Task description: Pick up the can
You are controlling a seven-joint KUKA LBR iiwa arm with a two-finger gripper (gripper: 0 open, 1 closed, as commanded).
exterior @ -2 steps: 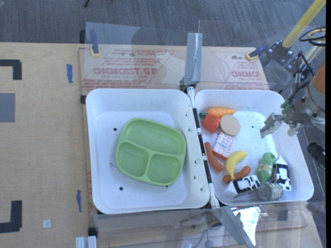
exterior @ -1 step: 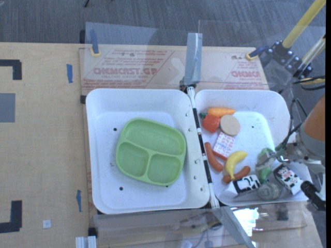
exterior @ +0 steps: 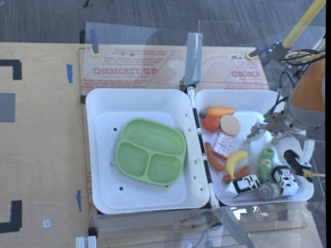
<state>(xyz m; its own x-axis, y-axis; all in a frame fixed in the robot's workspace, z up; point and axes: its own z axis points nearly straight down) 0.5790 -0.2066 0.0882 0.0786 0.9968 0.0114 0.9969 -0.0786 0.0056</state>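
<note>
The arm's gripper [exterior: 269,130] hangs over the right bin [exterior: 243,93], near its far right side. Its two metal fingers [exterior: 254,133] look spread apart, and nothing sits between them.

The can [exterior: 269,191] is grey and lies on its side at the near edge of the same bin. It is toward the bottom of the picture from the fingers, and apart from them. A green bottle [exterior: 266,161] lies between the fingers and the can. Just right of the can is a little box with black and white cow spots [exterior: 285,180]. Just left of the can is another black and white box [exterior: 247,184].

A yellow banana [exterior: 235,161] lies to the left of the fingers and a bit lower. Two toy sausages [exterior: 213,156] lie past the banana, farther left. A red and white carton [exterior: 223,143] lies left of the fingers, and a round tan cookie [exterior: 230,124] sits just above the carton. An orange carrot [exterior: 221,111] and a red pepper [exterior: 211,123] lie farther left still, near the wall between the bins.

The left bin [exterior: 98,102] is well away from the fingers. It holds a green plate [exterior: 150,151] with three parts.
</note>
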